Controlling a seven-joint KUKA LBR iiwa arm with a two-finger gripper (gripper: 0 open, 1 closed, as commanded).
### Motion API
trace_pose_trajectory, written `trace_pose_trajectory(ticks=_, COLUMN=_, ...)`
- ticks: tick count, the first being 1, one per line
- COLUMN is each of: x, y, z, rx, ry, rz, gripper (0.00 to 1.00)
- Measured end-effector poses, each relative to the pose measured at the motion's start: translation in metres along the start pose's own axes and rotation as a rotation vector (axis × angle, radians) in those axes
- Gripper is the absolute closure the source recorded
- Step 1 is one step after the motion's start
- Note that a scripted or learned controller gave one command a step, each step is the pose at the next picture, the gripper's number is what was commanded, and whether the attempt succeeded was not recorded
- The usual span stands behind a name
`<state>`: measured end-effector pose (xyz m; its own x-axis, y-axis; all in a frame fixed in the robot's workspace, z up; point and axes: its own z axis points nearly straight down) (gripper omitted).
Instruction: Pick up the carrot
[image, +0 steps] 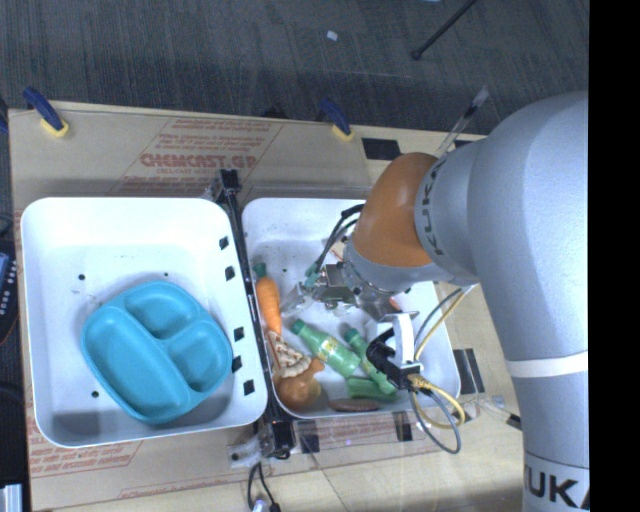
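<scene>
The orange carrot (268, 304) lies lengthwise against the left wall of the right bin (290, 222), its tip pointing to the bin's near end. My gripper (322, 286) hangs low in that bin, just right of the carrot and a short gap from it, under the orange wrist band. The wrist and cables hide most of the gripper. Nothing of the carrot is lifted; it rests on the bin floor.
Near the carrot lie a green bottle (325, 347), other green pieces (368, 368), a pizza-like slice (285, 352), a brown round item (298, 390) and a dark sausage shape (355, 405). A blue divided plate (155, 347) sits in the left bin (60, 230).
</scene>
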<state>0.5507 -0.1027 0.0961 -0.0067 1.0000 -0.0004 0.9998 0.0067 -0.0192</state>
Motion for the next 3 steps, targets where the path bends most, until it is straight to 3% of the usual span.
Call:
trace_pose_trajectory(ticks=1, x=0.004, y=0.034, z=-0.081, rx=-0.015, ry=0.002, rz=0.351, gripper=0.00)
trace_pose_trajectory(ticks=2, x=0.009, y=-0.005, z=0.006, rx=-0.005, ry=0.006, rz=0.449, gripper=0.00)
trace_pose_trajectory(ticks=3, x=0.049, y=0.051, z=-0.102, rx=-0.022, ry=0.009, rz=0.484, gripper=0.00)
